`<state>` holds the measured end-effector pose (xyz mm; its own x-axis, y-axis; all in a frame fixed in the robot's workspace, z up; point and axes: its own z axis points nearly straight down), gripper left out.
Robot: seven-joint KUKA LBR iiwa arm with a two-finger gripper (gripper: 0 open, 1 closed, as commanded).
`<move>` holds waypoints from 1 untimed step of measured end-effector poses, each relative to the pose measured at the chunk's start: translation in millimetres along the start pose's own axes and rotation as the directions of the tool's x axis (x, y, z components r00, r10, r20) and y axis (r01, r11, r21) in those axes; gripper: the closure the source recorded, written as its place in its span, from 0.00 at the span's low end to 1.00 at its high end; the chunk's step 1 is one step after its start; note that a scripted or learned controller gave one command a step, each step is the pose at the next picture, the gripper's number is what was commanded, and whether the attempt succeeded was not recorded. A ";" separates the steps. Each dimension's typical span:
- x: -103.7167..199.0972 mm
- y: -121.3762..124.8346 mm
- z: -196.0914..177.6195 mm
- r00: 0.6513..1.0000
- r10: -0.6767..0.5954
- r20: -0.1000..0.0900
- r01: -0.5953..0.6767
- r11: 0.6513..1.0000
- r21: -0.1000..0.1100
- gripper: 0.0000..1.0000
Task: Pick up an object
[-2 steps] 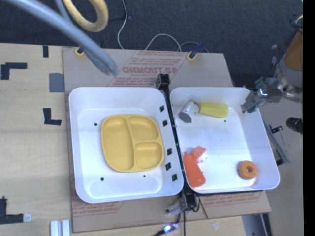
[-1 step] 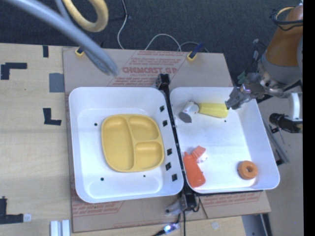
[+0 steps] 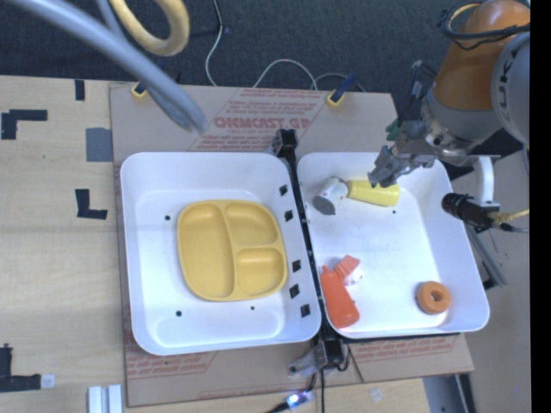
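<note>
- Gripper [image 3: 384,175] sits at the yellow bottle [image 3: 375,194] near the right bin's [image 3: 448,256] far edge; jaw state: cannot tell.
- Judgement: centre across the bottle's body, avoid its grey cap [image 3: 325,198], close firmly, lift straight.

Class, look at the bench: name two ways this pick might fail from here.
1. The gripper sits at the end of the yellow object, not its middle, so a grasp there may slip or tip it.
2. The grey piece lies right beside the yellow object and could get nudged.
</note>
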<state>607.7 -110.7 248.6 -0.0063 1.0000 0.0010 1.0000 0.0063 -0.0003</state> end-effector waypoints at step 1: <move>50.1 13.1 -3.1 1.000 0.001 0.000 -0.001 1.000 0.000 1.00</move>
<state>620.5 -60.6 251.7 -0.0057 1.0000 0.0005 1.0000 0.0057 -0.0007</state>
